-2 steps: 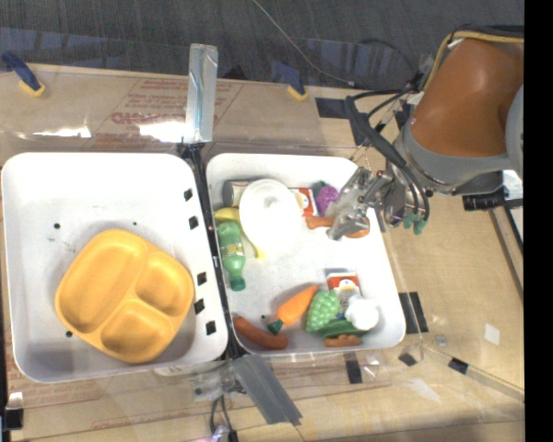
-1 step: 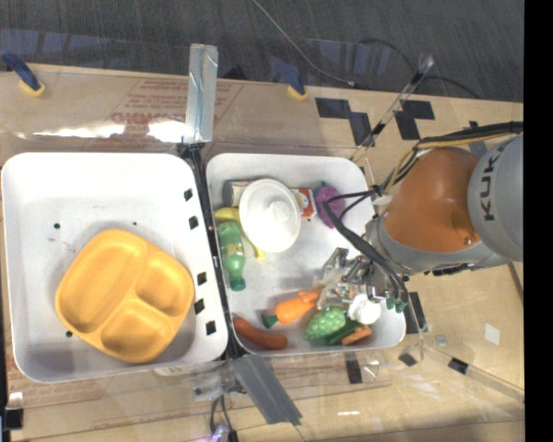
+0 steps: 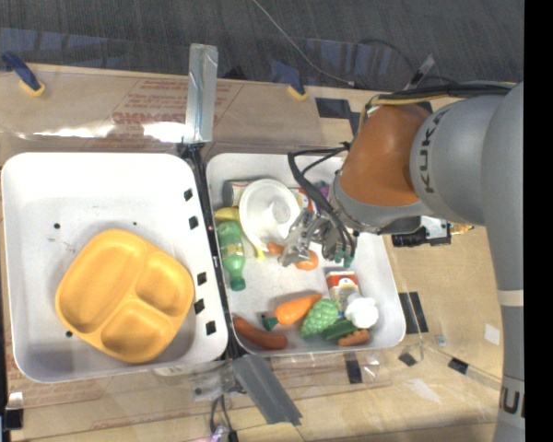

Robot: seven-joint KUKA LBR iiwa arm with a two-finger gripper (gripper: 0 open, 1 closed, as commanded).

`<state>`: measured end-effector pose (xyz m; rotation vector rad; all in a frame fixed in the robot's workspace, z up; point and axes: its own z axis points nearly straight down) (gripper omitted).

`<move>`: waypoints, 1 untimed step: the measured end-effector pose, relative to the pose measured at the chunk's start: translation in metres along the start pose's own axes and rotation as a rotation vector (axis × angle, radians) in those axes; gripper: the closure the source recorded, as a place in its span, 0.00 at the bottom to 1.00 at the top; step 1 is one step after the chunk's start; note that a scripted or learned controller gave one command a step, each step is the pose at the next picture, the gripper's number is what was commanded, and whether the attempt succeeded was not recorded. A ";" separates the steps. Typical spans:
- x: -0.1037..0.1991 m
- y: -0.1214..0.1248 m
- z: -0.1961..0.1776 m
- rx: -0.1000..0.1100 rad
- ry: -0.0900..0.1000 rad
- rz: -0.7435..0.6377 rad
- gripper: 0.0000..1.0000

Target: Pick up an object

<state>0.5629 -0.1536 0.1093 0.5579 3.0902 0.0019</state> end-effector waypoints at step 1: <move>-0.044 0.028 -0.118 -0.001 -0.011 0.134 1.00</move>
